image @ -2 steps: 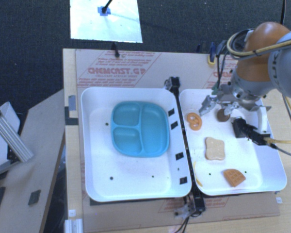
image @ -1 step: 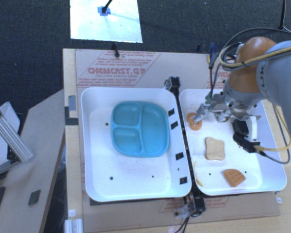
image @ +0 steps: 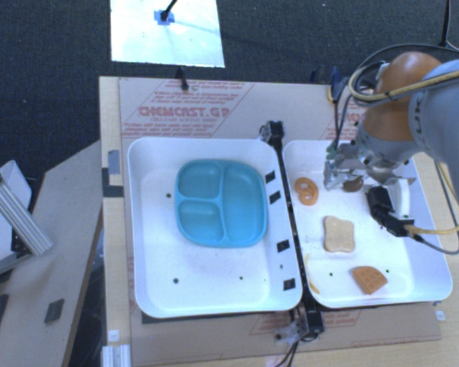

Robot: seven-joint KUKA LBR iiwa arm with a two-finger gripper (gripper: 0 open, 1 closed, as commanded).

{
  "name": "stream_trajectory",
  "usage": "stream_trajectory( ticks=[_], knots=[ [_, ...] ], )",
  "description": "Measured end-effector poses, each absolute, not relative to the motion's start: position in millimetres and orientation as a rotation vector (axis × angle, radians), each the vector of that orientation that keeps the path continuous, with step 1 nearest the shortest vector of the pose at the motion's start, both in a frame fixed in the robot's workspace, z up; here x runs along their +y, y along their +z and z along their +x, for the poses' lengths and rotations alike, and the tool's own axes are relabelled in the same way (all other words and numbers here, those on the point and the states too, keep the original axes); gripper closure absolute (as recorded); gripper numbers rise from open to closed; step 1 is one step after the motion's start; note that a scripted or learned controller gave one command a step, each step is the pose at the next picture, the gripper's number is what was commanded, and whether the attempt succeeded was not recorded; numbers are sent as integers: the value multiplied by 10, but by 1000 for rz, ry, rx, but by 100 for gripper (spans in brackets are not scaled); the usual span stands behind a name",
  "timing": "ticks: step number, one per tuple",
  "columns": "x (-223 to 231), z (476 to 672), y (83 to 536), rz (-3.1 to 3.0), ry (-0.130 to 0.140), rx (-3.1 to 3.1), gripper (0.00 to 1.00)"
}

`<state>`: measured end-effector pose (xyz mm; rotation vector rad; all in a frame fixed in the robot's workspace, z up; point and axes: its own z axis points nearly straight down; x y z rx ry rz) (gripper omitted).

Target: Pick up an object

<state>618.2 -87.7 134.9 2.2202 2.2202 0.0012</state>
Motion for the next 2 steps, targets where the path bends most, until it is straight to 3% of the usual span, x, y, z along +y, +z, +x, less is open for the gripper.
stream_trajectory(
  ticks=[1,2],
  knots=[
    [-940,6107,1880,2221,2,2219,100],
    [-941,6116,2076,2217,3,2222,100]
  ],
)
